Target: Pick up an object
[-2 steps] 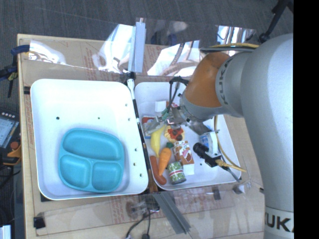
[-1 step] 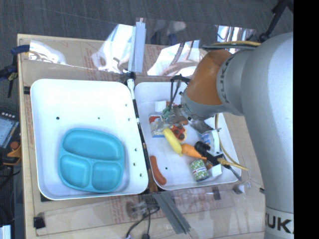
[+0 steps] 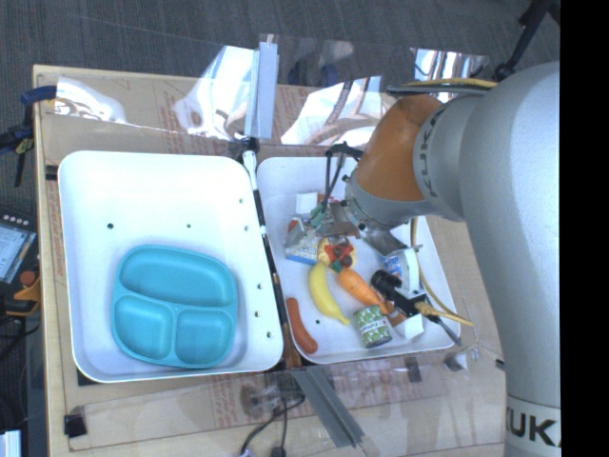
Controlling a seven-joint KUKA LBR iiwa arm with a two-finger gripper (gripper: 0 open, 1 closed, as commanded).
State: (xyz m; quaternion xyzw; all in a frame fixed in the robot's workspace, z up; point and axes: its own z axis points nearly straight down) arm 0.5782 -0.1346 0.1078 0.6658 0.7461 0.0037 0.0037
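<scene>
Below, we view the table from above, with two white bins side by side: the left bin (image 3: 86, 255) holds a blue divided tray (image 3: 176, 305), and the right bin (image 3: 285, 179) holds the clutter of candidate objects. We place the gripper (image 3: 333, 225) low over the upper part of that pile, beneath the arm's orange band (image 3: 395, 155); whether the jaws are open or closed we cannot tell, since the wrist hides them. Just beside it lie a small red and green toy (image 3: 335, 252), a banana (image 3: 326, 294), a carrot (image 3: 360, 289), a green can (image 3: 372, 327) and, apart near the bin's left wall, a sausage (image 3: 301, 326). We judge the main risk to be crowding: neighbours touch, so closing may pinch two items or push one aside. Open room lies along the right bin's left wall and upper left corner; the lower right corner is tight.
</scene>
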